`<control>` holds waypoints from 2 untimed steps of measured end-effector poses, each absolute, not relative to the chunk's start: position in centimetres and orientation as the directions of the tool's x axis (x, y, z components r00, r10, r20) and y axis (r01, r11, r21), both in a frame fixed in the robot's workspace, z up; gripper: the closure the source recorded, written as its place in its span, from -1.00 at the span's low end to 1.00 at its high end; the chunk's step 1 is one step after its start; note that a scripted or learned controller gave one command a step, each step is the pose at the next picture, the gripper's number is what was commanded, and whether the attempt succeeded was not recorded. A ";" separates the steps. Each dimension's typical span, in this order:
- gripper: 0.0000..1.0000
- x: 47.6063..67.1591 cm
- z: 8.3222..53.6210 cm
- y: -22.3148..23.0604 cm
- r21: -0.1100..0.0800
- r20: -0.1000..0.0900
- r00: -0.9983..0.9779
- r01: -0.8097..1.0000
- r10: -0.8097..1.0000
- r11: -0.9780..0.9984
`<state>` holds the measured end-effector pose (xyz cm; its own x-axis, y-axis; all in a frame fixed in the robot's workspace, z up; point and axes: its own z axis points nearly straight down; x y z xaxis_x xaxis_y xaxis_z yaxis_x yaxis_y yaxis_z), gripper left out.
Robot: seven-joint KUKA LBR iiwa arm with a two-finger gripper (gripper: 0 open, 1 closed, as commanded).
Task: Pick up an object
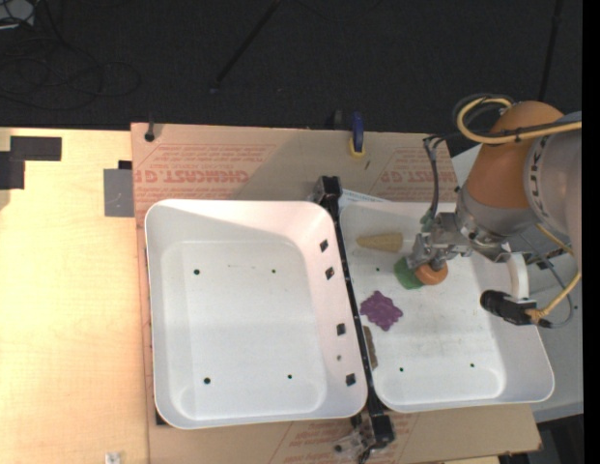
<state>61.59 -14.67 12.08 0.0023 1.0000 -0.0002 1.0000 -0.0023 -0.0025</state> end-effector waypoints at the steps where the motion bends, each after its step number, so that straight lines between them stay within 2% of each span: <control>1: 1.00 53.1 15.7 -10.7 -0.007 0.004 0.001 1.000 1.000 -0.001; 2: 1.00 57.0 18.9 -0.5 0.001 0.005 -0.011 1.000 1.000 0.011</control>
<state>57.02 -0.48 18.88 -0.0113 0.9999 0.0054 0.9999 0.0113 0.0010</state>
